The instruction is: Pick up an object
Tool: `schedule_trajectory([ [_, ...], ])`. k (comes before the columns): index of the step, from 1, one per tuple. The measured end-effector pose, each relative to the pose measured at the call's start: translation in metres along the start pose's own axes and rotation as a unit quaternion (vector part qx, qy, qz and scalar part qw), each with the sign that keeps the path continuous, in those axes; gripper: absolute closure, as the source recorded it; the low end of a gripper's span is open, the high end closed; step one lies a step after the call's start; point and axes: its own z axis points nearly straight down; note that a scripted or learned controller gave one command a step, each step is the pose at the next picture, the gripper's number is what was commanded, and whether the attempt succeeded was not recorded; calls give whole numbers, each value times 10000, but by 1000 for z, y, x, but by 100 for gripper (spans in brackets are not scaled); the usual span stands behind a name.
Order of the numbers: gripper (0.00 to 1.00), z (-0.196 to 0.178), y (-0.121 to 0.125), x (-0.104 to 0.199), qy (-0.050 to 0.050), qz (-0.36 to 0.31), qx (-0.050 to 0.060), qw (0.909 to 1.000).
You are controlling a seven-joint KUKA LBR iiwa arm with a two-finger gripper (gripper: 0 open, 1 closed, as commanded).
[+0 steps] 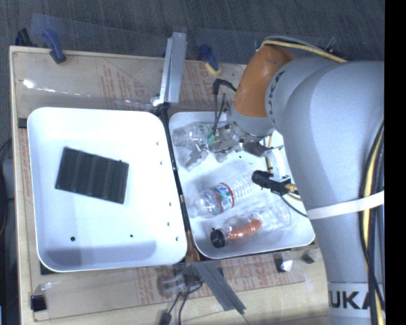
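Note:
The right bin [299, 234] holds three clear plastic bottles. A crumpled one [189, 146] lies at the bin's far left corner. A bottle with a blue label [220, 198] lies across the middle. A bottle with orange contents and a black cap [243, 229] lies near the front wall. My gripper [222, 138] is low over the far end of this bin, right beside the crumpled bottle. The grey arm and its orange band hide what is under the wrist. A dark grey ribbed slab [93, 175] lies flat in the left bin [47, 242].
A metal bar [170, 70] stands up at the far end of the divide between the bins. Blue clamps [53, 46] sit on the bench's far edge. A black cable end [267, 180] hangs off the arm above the right bin.

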Motion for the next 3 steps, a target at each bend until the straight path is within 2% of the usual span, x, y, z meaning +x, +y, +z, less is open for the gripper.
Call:
schedule_trajectory([
  [1, 0, -5, -8, -39, -71, -713, -187, 9973],
  [2, 0, -4, -105, 21, -109, -565, -306, 9979],
  [3, 0, -6, -9, -45, -69, -118, -210, 9997],
])
